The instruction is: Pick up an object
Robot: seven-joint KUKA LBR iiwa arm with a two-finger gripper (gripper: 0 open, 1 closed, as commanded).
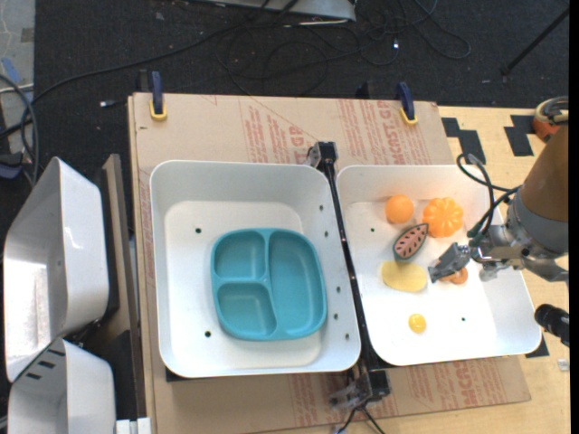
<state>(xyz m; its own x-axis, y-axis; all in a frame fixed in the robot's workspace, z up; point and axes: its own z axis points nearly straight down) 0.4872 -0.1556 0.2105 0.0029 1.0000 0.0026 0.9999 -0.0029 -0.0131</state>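
The gripper (450, 264) sits low in the right bin (507, 328), fingers apparently spread and holding nothing, just beside a small red piece (458, 278) and the pale yellow wedge (403, 278); my worry is that the smooth plastic food toys crowd so closely that closing could nudge one away or pinch two. By size: the glossy teal three-part tray (269, 284) in the left bin (172, 206), the ribbed orange pumpkin (443, 216), the seeded watermelon slice (411, 240), the orange ball (399, 209), the tiny yellow lump (416, 323).

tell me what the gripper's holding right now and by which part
It cannot be told. The gripper sits low in the right bin, right beside a small orange-red piece and the pale yellow item, but nothing is clearly between its fingers.
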